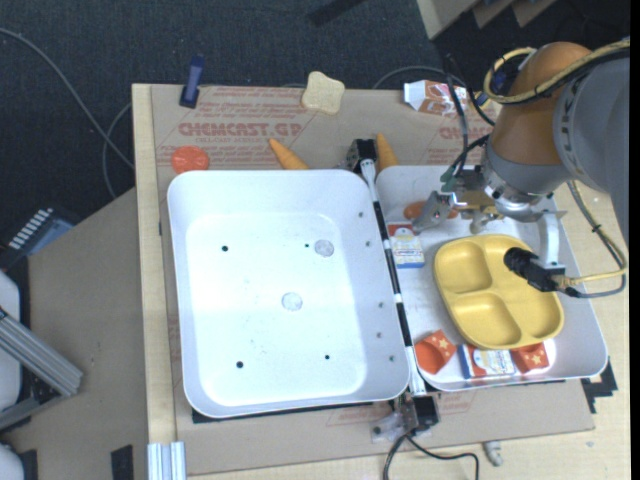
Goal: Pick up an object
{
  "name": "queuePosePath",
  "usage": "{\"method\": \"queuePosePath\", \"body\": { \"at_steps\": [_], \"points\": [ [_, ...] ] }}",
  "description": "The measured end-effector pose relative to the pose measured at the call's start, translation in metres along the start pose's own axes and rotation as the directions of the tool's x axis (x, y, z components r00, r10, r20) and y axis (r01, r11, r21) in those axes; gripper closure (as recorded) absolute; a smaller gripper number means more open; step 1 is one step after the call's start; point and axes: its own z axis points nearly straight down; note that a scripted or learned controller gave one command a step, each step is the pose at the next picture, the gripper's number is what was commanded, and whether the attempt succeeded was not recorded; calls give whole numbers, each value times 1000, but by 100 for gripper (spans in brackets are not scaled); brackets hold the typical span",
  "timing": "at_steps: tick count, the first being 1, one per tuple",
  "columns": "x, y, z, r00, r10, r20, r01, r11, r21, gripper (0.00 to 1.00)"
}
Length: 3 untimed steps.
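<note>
Hovering tool (pixel 452 200) over right bin (pixel 592 340), grip state unclear, yellow divided tray (pixel 490 293) just below it

Looks like a robotics lab: a plywood bench (pixel 150 298) on dark carpet (pixel 80 28), 2 white bins (pixel 200 268) clamped side by side, loose cables (pixel 60 78) trailing across the floor, a robot arm (pixel 560 118) reaching in, toy food scattered.

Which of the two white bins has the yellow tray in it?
The right bin, the one under the arm. The yellow tray lies in it among small packets, while the left bin holds just two small round pieces.
</note>
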Motion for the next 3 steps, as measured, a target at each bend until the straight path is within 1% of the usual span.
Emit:
{"method": "queuePosePath", "body": {
  "at_steps": [1,2,3],
  "points": [
    [-5,-63,1,1000,3,2,-3,1000,-1,0],
    [-1,-79,45,1000,1,3,-1,1000,-12,0],
    [-16,-121,43,1000,-5,1,5,1000,-19,0]
  ]
}}
